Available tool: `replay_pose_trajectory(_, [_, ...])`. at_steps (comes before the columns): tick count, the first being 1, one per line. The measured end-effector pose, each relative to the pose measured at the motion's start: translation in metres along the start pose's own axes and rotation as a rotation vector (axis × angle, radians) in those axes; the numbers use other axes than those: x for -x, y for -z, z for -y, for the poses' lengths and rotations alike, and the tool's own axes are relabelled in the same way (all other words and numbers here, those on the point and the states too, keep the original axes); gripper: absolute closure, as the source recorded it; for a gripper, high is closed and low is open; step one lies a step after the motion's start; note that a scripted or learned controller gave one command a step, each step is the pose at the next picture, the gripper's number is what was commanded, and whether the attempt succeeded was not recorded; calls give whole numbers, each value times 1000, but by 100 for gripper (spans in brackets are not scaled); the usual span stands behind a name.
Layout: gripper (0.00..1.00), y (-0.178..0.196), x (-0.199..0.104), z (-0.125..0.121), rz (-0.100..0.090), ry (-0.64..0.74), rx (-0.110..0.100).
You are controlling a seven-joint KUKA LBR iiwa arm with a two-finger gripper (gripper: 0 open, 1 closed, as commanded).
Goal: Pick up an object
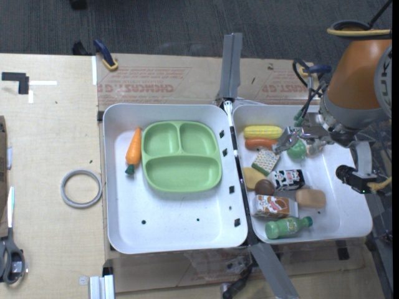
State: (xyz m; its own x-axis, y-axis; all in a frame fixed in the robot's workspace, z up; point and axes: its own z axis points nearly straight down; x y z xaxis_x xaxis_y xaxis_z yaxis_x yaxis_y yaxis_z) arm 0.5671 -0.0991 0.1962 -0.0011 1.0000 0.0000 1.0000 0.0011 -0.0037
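1. Gripper point(292, 141) sits low over the upper part of the right bin point(336, 226), arm point(358, 73) reaching in from the right.
2. A small green object point(297, 149) lies right at the gripper tip, touching or nearly so. Whether it is between the fingers I cannot tell; the metal parts blur together there. Open or closed: cannot tell.
3. Right bin contents: corn point(263, 131) at top, a red-orange sausage-like piece point(260, 144) just below it, a checkered cracker point(265, 161), a yellow piece point(252, 177), a brown rounded piece point(264, 186), a black-and-white carton point(288, 179), a tan piece point(310, 198), a printed box point(272, 206), and a green bottle point(288, 227) lying on its side near the front wall.
4. Left bin point(168, 229): green divided plate point(181, 155), with a carrot point(133, 150) just beside its left rim.
5. On the bench point(47, 136), left of the bins: a grey ring point(81, 188) and scissors point(12, 257).
6. Progress, as a judgement: the approach looks done, with the gripper down among the objects. Nothing is visibly lifted; every item seems to rest on the bin floor.
7. Left to do: a confirmed grasp, then a lift clear of the bin. Likely target is the green object, given where the tip sits.
8. Risk: crowded items near the tip; corn and sausage-like piece could get nudged.
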Motion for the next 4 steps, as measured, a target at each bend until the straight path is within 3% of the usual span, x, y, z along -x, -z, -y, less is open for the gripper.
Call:
replay_pose_trajectory(1, [0, -99, 51, -28, 3, -1, 13])
replay_pose_trajectory(2, [0, -99, 50, -28, 4, -1, 13])
replay_pose_trajectory(3, [0, -100, 35, -74, 3, -43, 9])
replay_pose_trajectory(4, [0, -99, -2, -90, 4, 84, 14])
